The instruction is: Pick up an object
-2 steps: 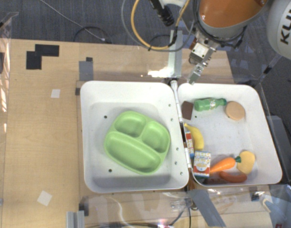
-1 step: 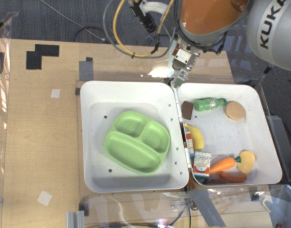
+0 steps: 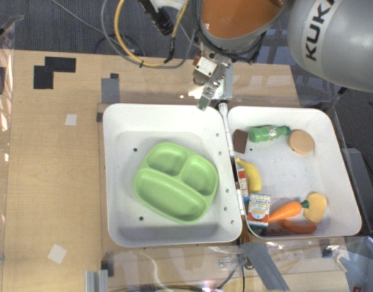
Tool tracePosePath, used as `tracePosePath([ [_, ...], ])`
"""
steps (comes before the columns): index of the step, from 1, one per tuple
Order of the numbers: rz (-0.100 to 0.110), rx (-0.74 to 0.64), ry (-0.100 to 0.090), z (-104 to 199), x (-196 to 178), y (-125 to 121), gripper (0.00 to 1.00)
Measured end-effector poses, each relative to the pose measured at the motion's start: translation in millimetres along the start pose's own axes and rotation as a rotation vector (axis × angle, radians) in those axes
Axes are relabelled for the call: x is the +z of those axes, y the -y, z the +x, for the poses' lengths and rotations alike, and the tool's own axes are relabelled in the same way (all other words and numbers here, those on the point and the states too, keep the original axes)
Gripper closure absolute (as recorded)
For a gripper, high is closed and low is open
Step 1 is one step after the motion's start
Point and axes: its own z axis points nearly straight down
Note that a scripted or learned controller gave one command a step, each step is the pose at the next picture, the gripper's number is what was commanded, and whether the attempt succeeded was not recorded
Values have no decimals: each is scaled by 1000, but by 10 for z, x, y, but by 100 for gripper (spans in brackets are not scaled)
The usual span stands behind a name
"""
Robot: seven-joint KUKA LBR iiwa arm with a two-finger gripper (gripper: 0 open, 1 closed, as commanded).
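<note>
Camera view: tool [image 3: 209, 93] seen above far rim of left shallow white bin [image 3: 116, 163], over desk [image 3: 46, 181] — finger state cannot be told, nothing seen held. Green three-compartment plastic plate [image 3: 176, 180] lying in left bin. Right white bin [image 3: 335, 157] — green bottle [image 3: 268, 133], yellow banana [image 3: 251, 174], orange carrot [image 3: 284, 211], small juice carton [image 3: 258, 208] lying inside.

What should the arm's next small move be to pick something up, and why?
Probably swing the pincer toward the right bin and begin lowering. It sits up by the far rim where the two bins meet, over no object, while the loose items, such as the green bottle and banana, lie in that bin. The left bin holds a green divided plate.
</note>
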Motion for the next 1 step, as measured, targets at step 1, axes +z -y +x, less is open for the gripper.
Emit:
tracePosePath([
  [1,-1,-34,2,-327,167,501,100],
])
